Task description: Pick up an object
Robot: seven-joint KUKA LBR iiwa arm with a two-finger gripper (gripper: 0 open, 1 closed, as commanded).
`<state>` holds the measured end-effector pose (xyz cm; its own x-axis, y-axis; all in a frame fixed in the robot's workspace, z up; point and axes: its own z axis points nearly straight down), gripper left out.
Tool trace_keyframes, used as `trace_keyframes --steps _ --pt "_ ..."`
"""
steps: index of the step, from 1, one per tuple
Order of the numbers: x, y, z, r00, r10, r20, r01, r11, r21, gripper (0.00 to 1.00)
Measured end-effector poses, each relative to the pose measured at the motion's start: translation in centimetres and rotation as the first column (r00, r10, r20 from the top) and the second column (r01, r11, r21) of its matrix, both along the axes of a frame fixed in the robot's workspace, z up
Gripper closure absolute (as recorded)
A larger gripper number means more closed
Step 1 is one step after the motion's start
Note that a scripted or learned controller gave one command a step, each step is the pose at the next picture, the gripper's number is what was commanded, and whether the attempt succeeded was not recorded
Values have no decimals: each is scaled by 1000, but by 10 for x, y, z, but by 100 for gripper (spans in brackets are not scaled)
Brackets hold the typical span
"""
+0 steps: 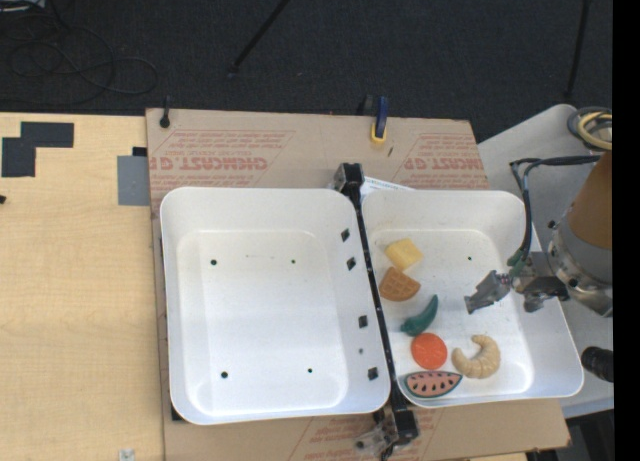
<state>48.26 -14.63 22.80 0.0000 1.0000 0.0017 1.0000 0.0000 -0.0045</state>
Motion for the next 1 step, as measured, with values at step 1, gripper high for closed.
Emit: trace_keyframes --steps 1 --pt "78 26 -143 1000 2 7 -2 1000 2 0"
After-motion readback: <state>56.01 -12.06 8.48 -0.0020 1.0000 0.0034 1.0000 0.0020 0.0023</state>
